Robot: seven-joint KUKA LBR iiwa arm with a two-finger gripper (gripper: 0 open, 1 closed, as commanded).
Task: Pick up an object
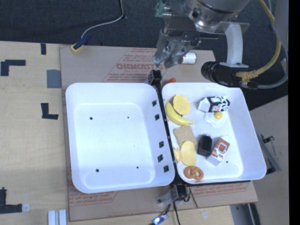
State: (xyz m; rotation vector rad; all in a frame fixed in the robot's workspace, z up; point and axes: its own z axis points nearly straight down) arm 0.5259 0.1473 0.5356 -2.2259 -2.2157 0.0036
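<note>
My gripper [165,60] hangs above the far rim where the two white bins meet, well above the bench. I see nothing held in it. In the right bin [243,125] lie a banana [176,116], a yellow round piece [181,104], a tan cracker [184,134], a yellow chip [188,153], a pretzel [193,173], a black block [205,145], a small orange and white box [219,149], a black and white carton [213,104] and a fried-egg toy [216,117]. The left bin [112,135] holds no objects.
Both bins sit on a brown cardboard sheet [117,64] over a wooden bench. A blue and yellow cable end [80,43] lies at the sheet's far left corner. The arm's black hose fitting [220,73] overhangs the right bin's far edge.
</note>
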